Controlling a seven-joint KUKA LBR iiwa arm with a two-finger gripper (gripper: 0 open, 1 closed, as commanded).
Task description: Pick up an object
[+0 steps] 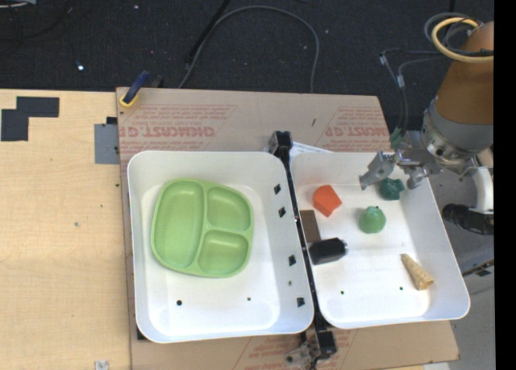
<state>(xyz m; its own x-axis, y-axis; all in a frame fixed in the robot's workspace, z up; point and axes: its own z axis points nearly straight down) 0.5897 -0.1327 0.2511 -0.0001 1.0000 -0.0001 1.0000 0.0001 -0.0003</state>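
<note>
The left bin holds a green divided plate. The right bin holds an orange block, black object, green ball and tan cone. The hand is spread wide above a dark green object

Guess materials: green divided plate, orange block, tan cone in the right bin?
Green divided plate: likely moulded plastic, smooth with a soft sheen and rounded compartment ridges. Orange block: matte, evenly coloured, plastic or foam; can't tell which. Tan cone: dull, slightly textured surface, possibly toy plastic or wood; too small to settle.
</note>
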